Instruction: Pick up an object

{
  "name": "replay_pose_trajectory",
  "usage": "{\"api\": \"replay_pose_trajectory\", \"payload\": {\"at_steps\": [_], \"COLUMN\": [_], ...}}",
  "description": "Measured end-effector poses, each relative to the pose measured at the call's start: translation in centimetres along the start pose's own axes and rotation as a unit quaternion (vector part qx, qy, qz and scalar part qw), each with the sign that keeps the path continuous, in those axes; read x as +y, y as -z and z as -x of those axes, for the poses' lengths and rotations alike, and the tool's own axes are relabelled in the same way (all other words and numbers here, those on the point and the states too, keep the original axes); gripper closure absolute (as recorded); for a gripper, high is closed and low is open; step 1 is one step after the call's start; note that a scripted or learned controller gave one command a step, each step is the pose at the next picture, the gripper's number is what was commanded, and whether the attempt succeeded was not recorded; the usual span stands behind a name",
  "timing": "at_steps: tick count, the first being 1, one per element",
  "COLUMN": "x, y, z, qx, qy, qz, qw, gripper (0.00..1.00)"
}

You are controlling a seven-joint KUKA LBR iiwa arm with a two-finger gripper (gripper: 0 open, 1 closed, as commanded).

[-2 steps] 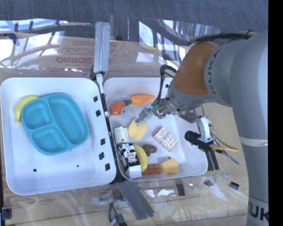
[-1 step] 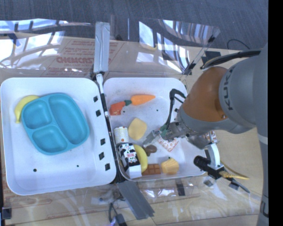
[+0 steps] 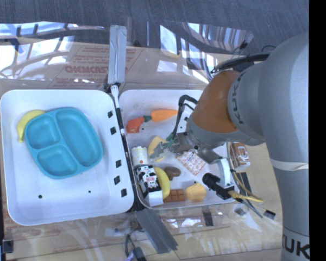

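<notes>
Camera view: the claw (image 3: 164,145) is lowered among toys in the right bin (image 3: 152,99); its opening cannot be told, nothing is seen lifted yet

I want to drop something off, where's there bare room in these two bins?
Left bin: bare floor in front of and right of the blue tray. Right bin: a bare strip behind the carrot; its front is crowded around the banana.

Brightly lit, with strong window glare on the clear plastic sheet (image 3: 168,42) behind the bins; slightly soft focus, faint shadows.
</notes>
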State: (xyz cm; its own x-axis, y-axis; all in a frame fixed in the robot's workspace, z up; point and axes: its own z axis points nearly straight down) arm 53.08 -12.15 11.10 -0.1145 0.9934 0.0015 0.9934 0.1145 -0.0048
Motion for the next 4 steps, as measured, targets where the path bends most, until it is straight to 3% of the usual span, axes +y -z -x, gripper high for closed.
{"api": "replay_pose_trajectory", "payload": {"at_steps": [1,2,3,4], "x": [2.1,5.3,11.6,10.2], "y": [-1.3,-1.8,4.0,-2.2], "z": [-0.6,0.7,5.7,0.6], "qx": [-0.012,-0.004,-0.002,0.001], "qy": [0.111,0.078,0.065,0.051], "qz": [0.006,0.003,0.004,-0.001], "qw": [0.9937,0.9969,0.9978,0.9987], "gripper": [0.0,0.0,0.0,0.0]}}
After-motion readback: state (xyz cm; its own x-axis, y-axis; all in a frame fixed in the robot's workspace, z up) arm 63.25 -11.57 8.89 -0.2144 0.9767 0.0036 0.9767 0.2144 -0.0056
